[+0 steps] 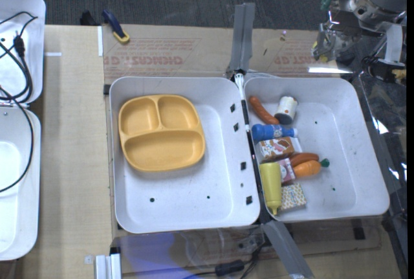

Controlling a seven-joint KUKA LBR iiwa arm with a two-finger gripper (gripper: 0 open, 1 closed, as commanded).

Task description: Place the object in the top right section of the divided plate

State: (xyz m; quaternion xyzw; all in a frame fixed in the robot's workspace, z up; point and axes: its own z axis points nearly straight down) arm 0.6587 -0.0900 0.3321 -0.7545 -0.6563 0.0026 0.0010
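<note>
I see my grey arm's jaws point(336, 38) parked at two o'clock; I cannot tell their state. The yellow divided plastic plate point(162, 133) waits at nine o'clock so toys can drop in.

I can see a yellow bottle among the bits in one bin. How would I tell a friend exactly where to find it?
Look in the right-hand shallow white bin, where small toy foods crowd against its left wall. The yellow plastic squeeze bottle lies at the near end of that pile, below the orange toy carrot. It is the only all-yellow piece there.
</note>
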